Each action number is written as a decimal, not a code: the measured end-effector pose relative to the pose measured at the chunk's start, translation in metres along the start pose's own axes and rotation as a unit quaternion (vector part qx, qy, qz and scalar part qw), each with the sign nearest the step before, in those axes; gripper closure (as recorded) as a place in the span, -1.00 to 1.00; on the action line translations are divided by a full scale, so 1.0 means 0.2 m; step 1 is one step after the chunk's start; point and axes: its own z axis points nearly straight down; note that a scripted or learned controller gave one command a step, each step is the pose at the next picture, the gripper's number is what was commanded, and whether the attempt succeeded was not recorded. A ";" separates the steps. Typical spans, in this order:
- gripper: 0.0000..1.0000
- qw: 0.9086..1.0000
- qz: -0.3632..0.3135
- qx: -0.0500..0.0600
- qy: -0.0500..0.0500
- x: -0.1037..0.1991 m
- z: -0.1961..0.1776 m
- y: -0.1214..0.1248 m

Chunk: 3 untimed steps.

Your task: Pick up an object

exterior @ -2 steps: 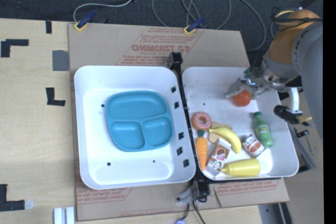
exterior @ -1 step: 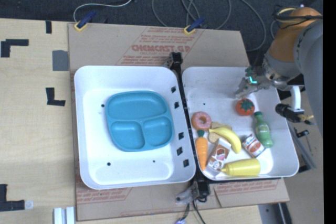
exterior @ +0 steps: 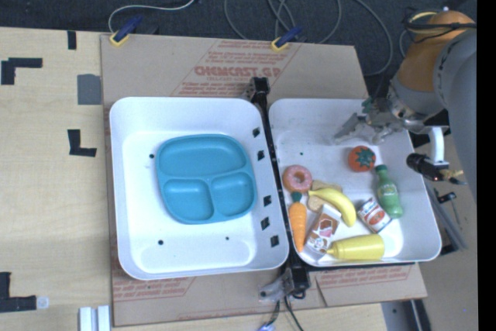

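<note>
Overhead view of the bench (exterior: 46, 167) with two white bins. My gripper (exterior: 363, 126) hangs over the upper part of the right bin (exterior: 310, 116), its fingers (exterior: 346, 129) spread and pinching nothing. Just below them lies a tomato (exterior: 361, 158), apart from the fingers. Nearer the bin's front edge cluster a green bottle (exterior: 387, 194), a doughnut (exterior: 297, 179), a banana (exterior: 338, 201), a carrot (exterior: 297, 222), a small red can (exterior: 374, 216), a carton (exterior: 321, 232) and a yellow bottle (exterior: 357, 248). The left bin (exterior: 132, 120) holds a blue divided tray (exterior: 205, 177).
</note>
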 end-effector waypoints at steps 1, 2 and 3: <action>-1.00 1.000 0.002 -0.001 0.001 0.19 0.04 -0.24; -1.00 1.000 0.002 -0.004 0.000 0.23 0.04 -0.37; 1.00 1.000 0.002 -0.002 0.001 0.23 0.00 -0.37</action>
